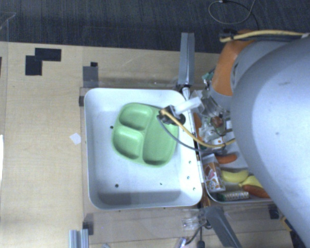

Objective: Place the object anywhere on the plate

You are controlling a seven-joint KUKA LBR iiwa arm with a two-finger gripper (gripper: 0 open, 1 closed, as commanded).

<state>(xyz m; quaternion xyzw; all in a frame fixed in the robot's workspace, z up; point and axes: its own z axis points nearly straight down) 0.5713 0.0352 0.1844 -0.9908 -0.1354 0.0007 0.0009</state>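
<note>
From where I stand the grey arm (279, 118) takes up most of the right side, its bulk lying over the right bin (232, 199) so that just a strip of that bin shows at its near-left corner. The left bin (139, 190) lies open beside it, and in it the green plate (144, 134), divided into compartments, sits a little toward the far side with nothing on any of them. So the task looks to be at its start or in its picking stage: no object has reached the plate, and both the carry across and the setting down are left to do. The thing to be moved is, as best I can judge, among the small items in the visible strip of the right bin: a yellow banana-like piece (235, 176), an orange-red piece (227, 158) just behind it, another reddish piece (256, 191) toward the front, and a small printed packet (213, 173) against the bin's left wall. Which of them is meant I cannot say. The gripper (213, 124) hangs low at the seam between the two bins, near the plate's right edge, but it is a tangle of metal under the wrist, and I cannot tell whether it is released, clenched or grasping anything.
</note>
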